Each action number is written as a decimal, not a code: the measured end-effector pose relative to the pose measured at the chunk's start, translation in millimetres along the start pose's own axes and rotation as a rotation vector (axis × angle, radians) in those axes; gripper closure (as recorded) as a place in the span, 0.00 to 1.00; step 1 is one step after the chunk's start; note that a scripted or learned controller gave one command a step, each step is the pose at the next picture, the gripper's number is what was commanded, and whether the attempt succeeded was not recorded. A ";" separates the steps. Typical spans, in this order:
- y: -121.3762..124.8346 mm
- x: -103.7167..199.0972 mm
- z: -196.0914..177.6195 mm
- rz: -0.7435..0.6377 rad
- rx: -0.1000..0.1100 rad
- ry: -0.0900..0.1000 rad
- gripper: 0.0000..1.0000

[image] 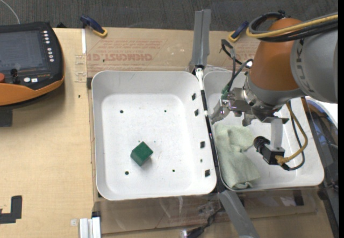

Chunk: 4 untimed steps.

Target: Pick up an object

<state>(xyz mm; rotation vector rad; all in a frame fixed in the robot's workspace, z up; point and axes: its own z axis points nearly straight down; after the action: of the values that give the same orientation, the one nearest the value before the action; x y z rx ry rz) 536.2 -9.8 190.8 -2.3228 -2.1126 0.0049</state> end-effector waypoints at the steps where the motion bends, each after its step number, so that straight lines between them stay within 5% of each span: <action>1: 0.0 -0.2 0.0 0.000 0.000 0.000 0.00; 2: 0.0 -0.2 0.0 0.000 0.000 0.000 0.00; 3: 53.2 46.1 -0.4 -0.299 -0.002 -0.001 0.00; 4: 53.7 43.4 -8.7 -0.294 -0.001 -0.002 1.00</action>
<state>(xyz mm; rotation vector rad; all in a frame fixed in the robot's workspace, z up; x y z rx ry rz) 593.8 28.3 199.3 -1.9892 -2.4316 0.0052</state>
